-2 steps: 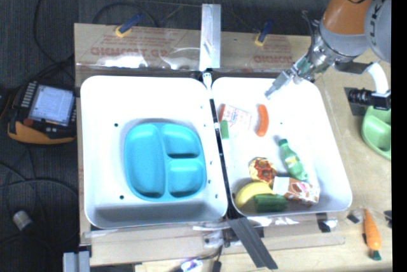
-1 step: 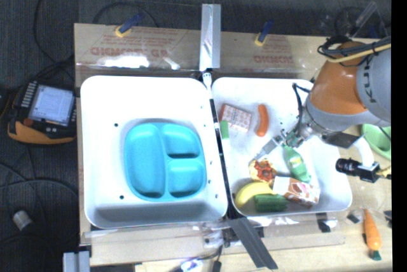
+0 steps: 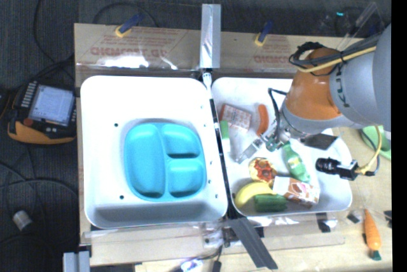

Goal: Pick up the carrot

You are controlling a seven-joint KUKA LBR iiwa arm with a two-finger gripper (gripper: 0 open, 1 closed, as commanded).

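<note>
The carrot [image 3: 262, 117] lies in the right bin [image 3: 343, 201], near the top, standing almost straight up and down in the picture. It is small and orange. Just left of it is a flat packet [image 3: 236, 115]. The hand [image 3: 272, 139] is low in the bin, just below the carrot's lower end and very close to it. I cannot tell how wide it is or if it has anything in it, because it is small and dark there.

To do this step well, the hand should go up the picture a bit so it sits over the middle of the carrot, not its tip. It should close across the thin way, so the carrot does not roll out. It must stay off the packet and the green bottle [image 3: 295, 163] beside it. Then it should lift slowly
</note>
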